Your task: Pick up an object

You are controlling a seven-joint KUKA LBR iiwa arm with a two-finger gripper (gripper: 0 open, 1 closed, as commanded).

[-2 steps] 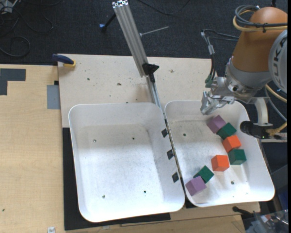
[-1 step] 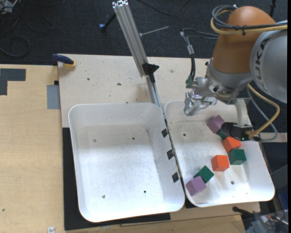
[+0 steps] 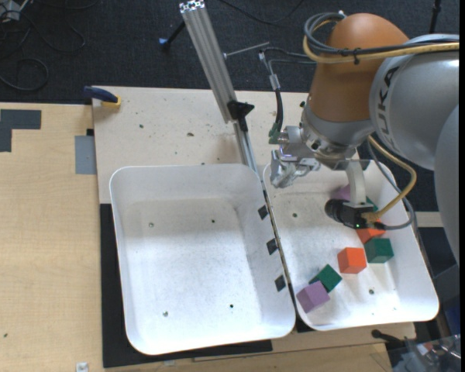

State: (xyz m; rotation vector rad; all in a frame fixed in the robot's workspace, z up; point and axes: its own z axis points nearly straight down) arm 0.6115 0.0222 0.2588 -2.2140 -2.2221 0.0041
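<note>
Nothing lifted yet; gripper (image 3: 282,173) hangs above the right bin (image 3: 418,304), jaw state unclear; orange cube (image 3: 352,260) and other blocks lie untouched.

1. A light wooden tabletop (image 3: 39,231) carries two shallow white bins side by side.
2. The left bin (image 3: 139,200) has a speckled white floor and rounded corners.
3. The right bin (image 3: 418,301) touches the left one along a shared edge marked by small black clips (image 3: 272,246).
4. A slanted aluminium rail (image 3: 211,60), topped with a checkered tag, leans from the upper middle down toward the bins' junction.
5. A blue-and-yellow clamp (image 3: 102,95) sits at the tabletop's far left corner.
6. Grey patches (image 3: 12,126) mark the wood at left.
7. Dark carpet (image 3: 85,29) with loose cables lies beyond the tabletop.
</note>
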